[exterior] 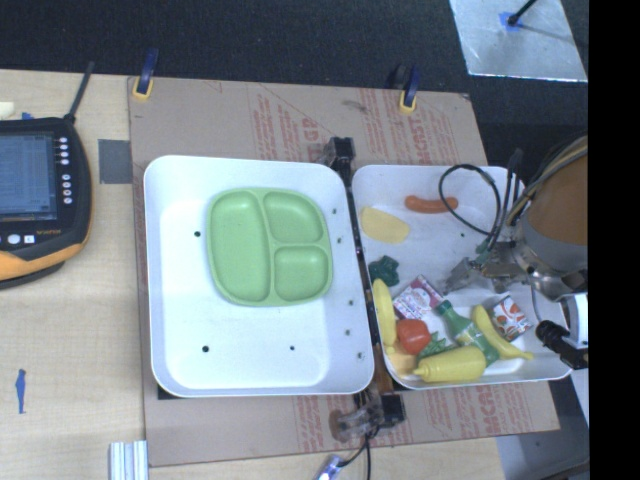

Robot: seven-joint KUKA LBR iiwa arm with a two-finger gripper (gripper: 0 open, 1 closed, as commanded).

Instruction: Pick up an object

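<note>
Your tool (470, 273) hangs over the right bin (470, 183); you cannot tell its state. The green bottle (462, 325), tomato (412, 335) and bananas (497, 333) crowd together, so a descent may nudge neighbours.

Plate (268, 245) lies in the left bin (170, 268); the right bin (440, 183) holds food crowded toward 6 o'clock, sausage (431, 204) at 12; pendant (38, 196) sits at the bench's 9 o'clock

Even overhead light, soft focus overall. Left of the gripper (468, 271), the white bins (175, 268) glare (near overexposed); faint shadows; floor behind dark.
</note>
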